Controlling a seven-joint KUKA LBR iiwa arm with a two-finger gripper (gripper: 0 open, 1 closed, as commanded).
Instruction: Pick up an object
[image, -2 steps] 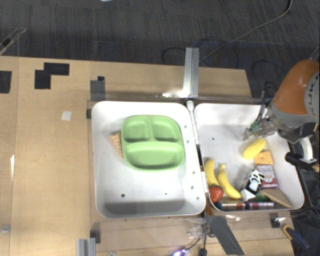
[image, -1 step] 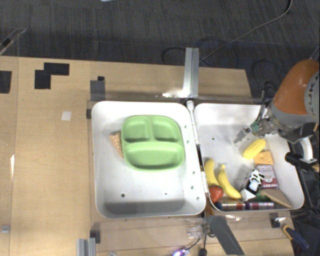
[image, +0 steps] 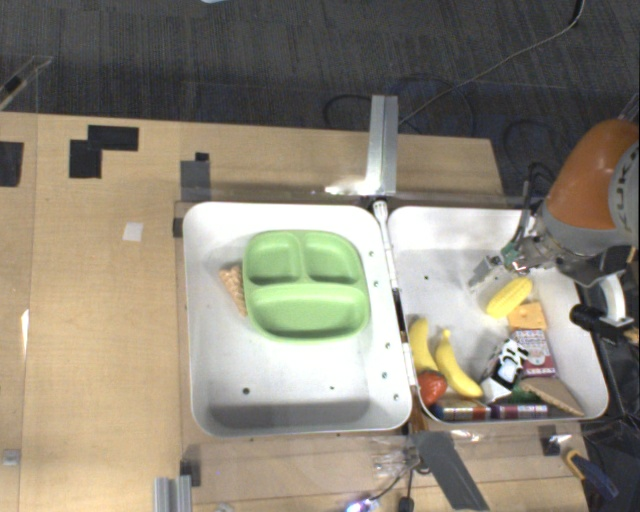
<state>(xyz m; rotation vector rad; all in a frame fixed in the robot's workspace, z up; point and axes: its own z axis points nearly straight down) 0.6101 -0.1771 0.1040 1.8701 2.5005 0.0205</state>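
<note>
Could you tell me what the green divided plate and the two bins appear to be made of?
The green divided plate looks like moulded plastic with a matte finish: uniform colour, soft rounded compartment edges. The left bin and right bin seem to be white plastic or coated metal, smooth and faintly glossy; the view leaves that open.

green divided plate (image: 304, 283) in white left bin (image: 210, 330); yellow bananas (image: 445, 358), red tomato (image: 432, 386), black-and-white cow figure (image: 508, 365) in white right bin (image: 440, 240).

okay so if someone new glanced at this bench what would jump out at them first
The bright green divided tray dominates the left bin. In the right bin, colourful clutter crowds the near edge, two bananas among it. The arm's pincer hangs just above a yellow corn cob.
</note>
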